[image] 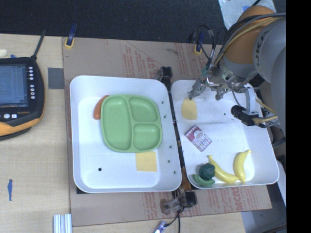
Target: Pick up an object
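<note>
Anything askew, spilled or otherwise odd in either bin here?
Nothing is spilled or broken. One oddity: an orange sausage-shaped piece in the left white bin lies partly hidden under the edge of the green divided plate. The small red-and-white packet in the right bin lies at a slant.

camera view: fixed above desk (39, 178) | faces down, slanted | mid-range | covers both white bins (82, 130)

Glossy white plastic bins (82, 130)
</note>
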You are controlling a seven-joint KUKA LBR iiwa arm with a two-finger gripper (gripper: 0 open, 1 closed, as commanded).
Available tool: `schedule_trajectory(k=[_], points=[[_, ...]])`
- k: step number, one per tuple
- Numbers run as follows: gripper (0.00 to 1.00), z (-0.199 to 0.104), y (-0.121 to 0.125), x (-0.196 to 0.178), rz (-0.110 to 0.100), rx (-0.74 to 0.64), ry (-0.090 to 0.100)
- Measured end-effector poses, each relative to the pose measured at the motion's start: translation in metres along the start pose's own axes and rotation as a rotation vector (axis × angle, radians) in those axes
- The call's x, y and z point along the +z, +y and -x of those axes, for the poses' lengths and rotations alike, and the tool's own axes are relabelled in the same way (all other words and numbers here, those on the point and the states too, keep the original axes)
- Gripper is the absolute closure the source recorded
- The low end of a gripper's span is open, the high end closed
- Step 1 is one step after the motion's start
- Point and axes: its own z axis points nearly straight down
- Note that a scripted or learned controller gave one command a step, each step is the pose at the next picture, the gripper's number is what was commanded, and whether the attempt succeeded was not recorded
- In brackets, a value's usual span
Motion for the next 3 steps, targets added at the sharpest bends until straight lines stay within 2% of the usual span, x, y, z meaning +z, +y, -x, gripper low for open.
schedule_trajectory(k=[1, 2, 3], points=[[1.0, 0.001, 0.0, -0.011, -0.001, -0.002, -0.001], [0.0, 0.001, 0.0, -0.011, -0.001, -0.002, -0.001], [0.0, -0.031, 0.001, -0.041, 0.004, 0.002, 0.001]])
